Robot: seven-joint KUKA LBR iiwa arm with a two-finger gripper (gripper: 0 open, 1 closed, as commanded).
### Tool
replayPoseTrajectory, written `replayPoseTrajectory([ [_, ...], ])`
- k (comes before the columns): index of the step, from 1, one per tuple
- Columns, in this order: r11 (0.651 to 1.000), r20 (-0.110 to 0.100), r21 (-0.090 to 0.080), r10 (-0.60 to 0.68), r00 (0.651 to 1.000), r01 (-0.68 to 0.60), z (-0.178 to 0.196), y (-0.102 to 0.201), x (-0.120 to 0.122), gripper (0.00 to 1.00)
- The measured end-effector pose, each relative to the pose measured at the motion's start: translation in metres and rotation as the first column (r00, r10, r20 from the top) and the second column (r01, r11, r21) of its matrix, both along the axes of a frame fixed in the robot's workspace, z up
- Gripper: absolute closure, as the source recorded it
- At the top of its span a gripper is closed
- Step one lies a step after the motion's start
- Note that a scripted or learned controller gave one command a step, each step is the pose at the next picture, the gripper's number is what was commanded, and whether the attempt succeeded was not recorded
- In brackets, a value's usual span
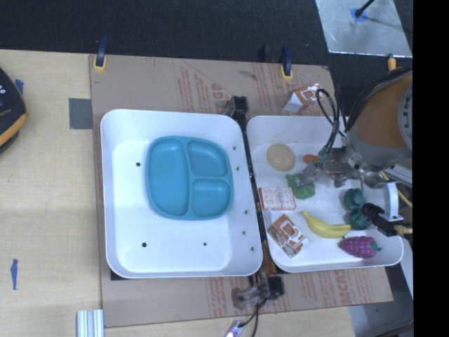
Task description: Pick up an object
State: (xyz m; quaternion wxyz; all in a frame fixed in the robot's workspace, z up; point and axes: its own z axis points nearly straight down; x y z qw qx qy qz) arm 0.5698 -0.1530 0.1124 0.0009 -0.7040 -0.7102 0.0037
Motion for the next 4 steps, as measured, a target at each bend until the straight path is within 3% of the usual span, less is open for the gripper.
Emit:
replayPoseTrajectory([
  [1,1.0,0.004,0.004,-0.003,1.0,0.003,-0.021,-0.011,0.053,0.0],
  [2,1.0,0.002,0.003,-0.004,1.0,0.004,-0.021,-0.012,0.025,0.0],
  [3,1.0,0.002,0.004,-0.003,1.0,0.003,-0.01,-0.013,0.026,1.0],
  [4,1.0,0.002,0.004,-0.003,1.0,0.003,-0.01,-0.013,0.026,0.0],
])
